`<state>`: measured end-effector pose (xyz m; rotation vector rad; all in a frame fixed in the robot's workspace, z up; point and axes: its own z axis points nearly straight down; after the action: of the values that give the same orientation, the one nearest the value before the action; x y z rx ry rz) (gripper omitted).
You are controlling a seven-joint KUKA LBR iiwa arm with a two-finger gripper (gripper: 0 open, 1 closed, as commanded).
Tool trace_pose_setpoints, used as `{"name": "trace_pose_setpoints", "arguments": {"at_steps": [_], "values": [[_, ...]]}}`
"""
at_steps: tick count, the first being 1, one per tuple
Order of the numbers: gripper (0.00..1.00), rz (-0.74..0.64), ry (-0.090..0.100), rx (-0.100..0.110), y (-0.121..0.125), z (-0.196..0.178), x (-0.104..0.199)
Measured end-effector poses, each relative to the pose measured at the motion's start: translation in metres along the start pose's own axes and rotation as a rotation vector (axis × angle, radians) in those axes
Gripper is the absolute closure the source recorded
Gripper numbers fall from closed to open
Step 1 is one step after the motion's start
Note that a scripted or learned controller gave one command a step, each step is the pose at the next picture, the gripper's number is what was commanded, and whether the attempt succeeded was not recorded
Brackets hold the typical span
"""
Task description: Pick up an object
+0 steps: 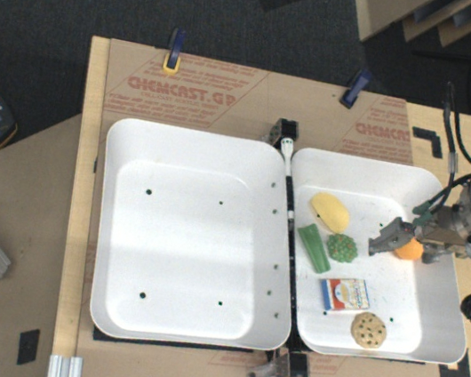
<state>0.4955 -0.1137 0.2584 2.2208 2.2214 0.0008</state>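
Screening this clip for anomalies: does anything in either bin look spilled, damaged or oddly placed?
Nothing stands out. The yellow piece, green stick, broccoli-like piece, small carton and cookie lie apart in the right bin. The gripper is beside an orange object.

Cookie (368,329) lies in right bin (440,309).

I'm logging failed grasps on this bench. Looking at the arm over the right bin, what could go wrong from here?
The gripper sits at the orange object, which is partly hidden, so any grip may be shallow and it could slip out on lifting. That object lies near the right bin's sloping side, so it may roll or get pushed off. The broccoli lies close by and could get bumped.
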Motion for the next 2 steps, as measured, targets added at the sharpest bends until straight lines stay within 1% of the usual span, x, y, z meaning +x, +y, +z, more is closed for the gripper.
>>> {"name": "trace_pose_setpoints", "arguments": {"at_steps": [1,2], "values": [[0.0,0.003,-0.007,-0.021,-0.016,-0.17,-0.037],[0.0,0.004,-0.008,-0.016,-0.016,-0.285,-0.076]]}}
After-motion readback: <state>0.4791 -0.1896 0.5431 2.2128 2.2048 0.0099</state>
